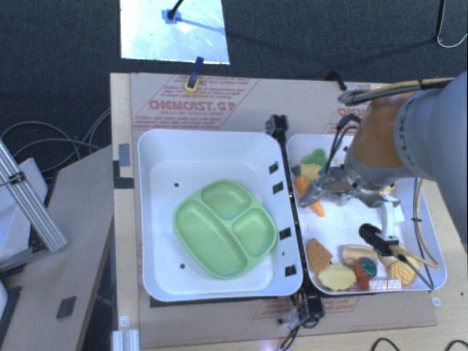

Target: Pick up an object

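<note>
The toy carrot (314, 207) lies near the right bin's (431, 229) left wall, just under the tool (316, 191), among other toy food. I cannot tell the tool's state. This looks like the reach; next comes a confirmed grasp.
</note>
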You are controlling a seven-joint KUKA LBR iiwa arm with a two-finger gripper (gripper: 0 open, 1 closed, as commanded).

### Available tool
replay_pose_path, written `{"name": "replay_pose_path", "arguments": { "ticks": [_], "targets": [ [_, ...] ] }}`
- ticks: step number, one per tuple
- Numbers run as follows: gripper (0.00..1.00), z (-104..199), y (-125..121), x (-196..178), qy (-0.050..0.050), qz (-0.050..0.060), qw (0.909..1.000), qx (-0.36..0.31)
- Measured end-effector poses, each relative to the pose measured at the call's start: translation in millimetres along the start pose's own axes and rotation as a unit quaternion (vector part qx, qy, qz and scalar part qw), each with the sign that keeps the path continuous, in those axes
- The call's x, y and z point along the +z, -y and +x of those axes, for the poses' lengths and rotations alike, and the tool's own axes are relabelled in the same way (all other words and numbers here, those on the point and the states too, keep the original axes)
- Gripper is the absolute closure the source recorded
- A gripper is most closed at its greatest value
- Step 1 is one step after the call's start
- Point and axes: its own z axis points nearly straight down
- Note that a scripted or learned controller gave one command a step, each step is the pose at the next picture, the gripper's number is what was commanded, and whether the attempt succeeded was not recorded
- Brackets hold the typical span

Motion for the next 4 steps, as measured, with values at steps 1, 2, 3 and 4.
{"name": "replay_pose_path", "arguments": {
  "ticks": [1,2,3,4],
  "targets": [
    [1.00,0,-1,-13,0.000,-0.002,1.0000,0.000],
    [1.00,-4,-6,-57,0.001,-0.004,1.0000,-0.001],
    [1.00,-3,-16,-105,0.001,-0.005,1.0000,-0.002],
    [1.00,-3,-17,-145,0.001,-0.004,1.0000,-0.002]
  ]
}}
